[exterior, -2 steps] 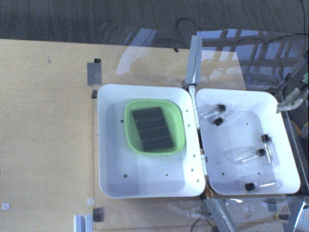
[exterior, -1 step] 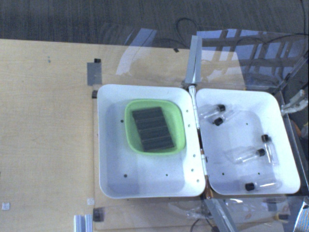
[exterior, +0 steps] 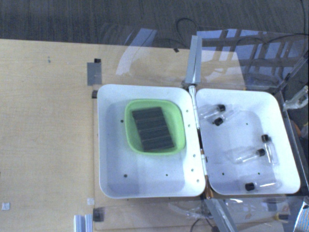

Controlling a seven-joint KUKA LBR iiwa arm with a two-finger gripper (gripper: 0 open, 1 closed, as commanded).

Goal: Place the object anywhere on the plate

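Observation:
A square lime-green plate [exterior: 179,126] with rounded corners sits in the upper middle of the left bin [exterior: 112,170]. A dark grey ridged rectangular block [exterior: 153,128] lies flat on the plate, slightly turned, and covers most of its floor. Nothing touches the block.
The right bin [exterior: 236,134] holds several clear vials with black caps: two near its upper left [exterior: 215,112], two at mid right [exterior: 251,154], one at the front [exterior: 259,184]. A metal bar [exterior: 194,62] and cables lie behind the bins. Bare wooden bench [exterior: 46,129] spreads to the left.

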